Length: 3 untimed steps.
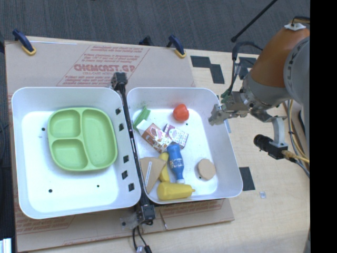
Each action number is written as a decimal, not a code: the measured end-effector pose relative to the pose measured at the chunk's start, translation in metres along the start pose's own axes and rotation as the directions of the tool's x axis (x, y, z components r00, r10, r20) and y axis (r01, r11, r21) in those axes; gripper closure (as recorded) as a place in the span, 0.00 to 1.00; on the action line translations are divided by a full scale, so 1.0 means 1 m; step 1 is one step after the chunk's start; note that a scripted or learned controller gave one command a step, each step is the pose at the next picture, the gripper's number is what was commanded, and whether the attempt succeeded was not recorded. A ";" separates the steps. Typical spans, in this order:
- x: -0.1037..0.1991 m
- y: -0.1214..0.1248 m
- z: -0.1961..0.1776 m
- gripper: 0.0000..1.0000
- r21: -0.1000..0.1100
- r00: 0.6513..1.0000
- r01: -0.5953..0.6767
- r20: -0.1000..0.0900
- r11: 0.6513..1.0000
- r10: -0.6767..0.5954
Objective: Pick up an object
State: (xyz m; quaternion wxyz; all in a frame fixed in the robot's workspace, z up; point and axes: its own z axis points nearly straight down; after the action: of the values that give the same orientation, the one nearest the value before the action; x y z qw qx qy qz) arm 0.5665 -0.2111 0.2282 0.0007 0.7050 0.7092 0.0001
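The right bin (224,146) holds a red-orange ball (180,112), a green piece (140,116), a brown carton (154,136), a small patterned box (176,136), a blue bottle (175,164), a yellow banana-like toy (172,191), a tan wedge (149,173) and a round tan cookie (206,169). My gripper (217,115) hangs over the bin's right rim, up and to the right of the ball, clear of all the objects. Nothing is seen between its fingers.
The left bin (26,194) carries a green three-compartment plate (82,138). A black divider clamp (119,79) sits where the bins meet. Cardboard (105,62) lies under the bins' far side. The arm's orange band (279,57) is at the right.
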 end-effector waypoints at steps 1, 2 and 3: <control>0.000 0.000 0.001 0.00 0.001 1.000 0.000 -0.001 1.000 0.000; 0.001 -0.045 0.137 0.00 0.004 1.000 0.000 -0.002 1.000 0.000; 0.001 -0.044 0.126 1.00 0.005 1.000 0.005 -0.001 1.000 -0.005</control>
State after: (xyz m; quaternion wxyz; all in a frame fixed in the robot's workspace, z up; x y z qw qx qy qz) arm 0.5226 -0.2108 0.1019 -0.0014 0.7031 0.7111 -0.0013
